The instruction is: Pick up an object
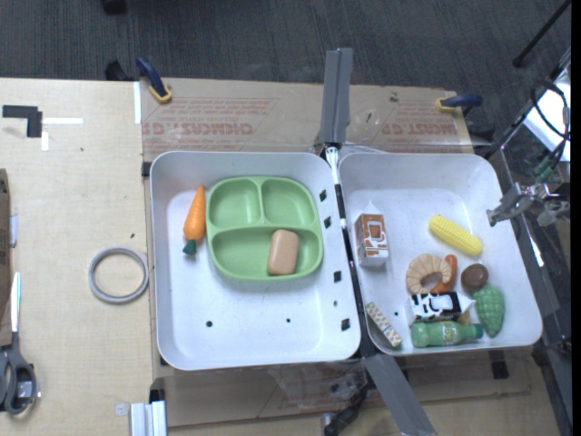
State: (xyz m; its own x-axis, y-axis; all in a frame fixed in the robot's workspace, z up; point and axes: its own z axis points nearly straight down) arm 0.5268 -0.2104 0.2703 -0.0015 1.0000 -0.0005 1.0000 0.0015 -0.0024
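Perched over the right rim of the right bin (pixel 490 173), the claw (pixel 514 205) sits at the end of a tangle of grey metal and cable, and from this angle I cannot tell whether it is wide or narrow; nothing can be seen held in it. The nearest thing to it is the yellow corn cob (pixel 456 234), lying flat on the bin floor on a slant, apart from the small carton (pixel 371 240) to its left and from the brown ball (pixel 474 276) and pretzel (pixel 429 271) below it. It looks like a toy, so probably light, stiff and rather slick, and being round it may roll away if nudged on one side. The best hold would likely be across its narrow middle, square to its long axis. The lower corner is crowded, with a green bottle (pixel 445 334) and a knobbly green fruit (pixel 489 309) close together, so the cob seems the cleaner pick. The left bin (pixel 172 316) holds a green plate (pixel 265 228) and a carrot (pixel 194 218).
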